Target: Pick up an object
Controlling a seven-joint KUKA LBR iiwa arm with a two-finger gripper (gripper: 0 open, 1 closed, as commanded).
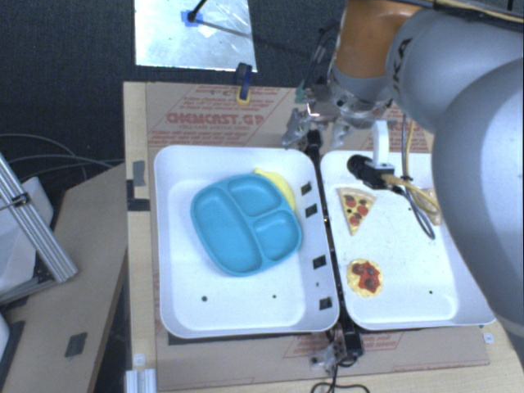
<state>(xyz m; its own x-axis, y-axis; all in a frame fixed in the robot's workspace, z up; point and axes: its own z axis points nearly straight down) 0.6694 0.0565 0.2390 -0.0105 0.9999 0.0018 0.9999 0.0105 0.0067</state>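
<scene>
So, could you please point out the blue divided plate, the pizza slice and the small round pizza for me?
blue divided plate (pixel 246 226), camera view, its middle, by the dividing ridges.
pizza slice (pixel 356 208), camera view, middle of its topped face.
small round pizza (pixel 365 277), camera view, centre of its topping.

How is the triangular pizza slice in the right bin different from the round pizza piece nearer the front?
The pizza slice is a wedge, tip toward the front; the round piece is a disc. The pizza slice shows separate red dots on orange; the round piece has red clumped on yellow. The pizza slice lies farther back. Both lie flat in the right bin, apart.
</scene>
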